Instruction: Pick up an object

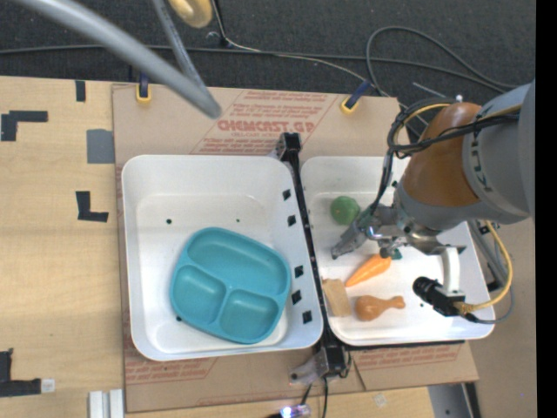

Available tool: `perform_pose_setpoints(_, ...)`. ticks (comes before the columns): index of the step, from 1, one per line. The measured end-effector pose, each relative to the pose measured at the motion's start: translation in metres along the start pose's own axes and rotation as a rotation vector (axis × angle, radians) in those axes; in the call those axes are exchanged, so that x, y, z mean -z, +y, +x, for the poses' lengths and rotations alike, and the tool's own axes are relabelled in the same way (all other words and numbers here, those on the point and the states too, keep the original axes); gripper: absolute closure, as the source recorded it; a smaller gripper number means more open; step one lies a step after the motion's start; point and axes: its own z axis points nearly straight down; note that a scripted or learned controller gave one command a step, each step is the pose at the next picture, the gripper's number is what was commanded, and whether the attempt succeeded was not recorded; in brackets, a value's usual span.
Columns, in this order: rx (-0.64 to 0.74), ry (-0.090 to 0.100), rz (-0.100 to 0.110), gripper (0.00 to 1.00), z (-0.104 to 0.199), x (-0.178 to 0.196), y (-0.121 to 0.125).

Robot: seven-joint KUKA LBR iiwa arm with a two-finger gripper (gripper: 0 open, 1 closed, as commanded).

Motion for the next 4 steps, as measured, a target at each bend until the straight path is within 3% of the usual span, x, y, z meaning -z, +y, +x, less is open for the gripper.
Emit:
perform_pose_setpoints(1,0.001,-0.002,-0.008,0.00,0.000,-0.053,0.000)
perform_pose_setpoints(2,0.001,-0.002,-0.009,1.00,0.000,-0.040,0.001)
perform_pose_setpoints(4,0.002,-0.001,-0.014,1.00,0.004,0.065,0.003)
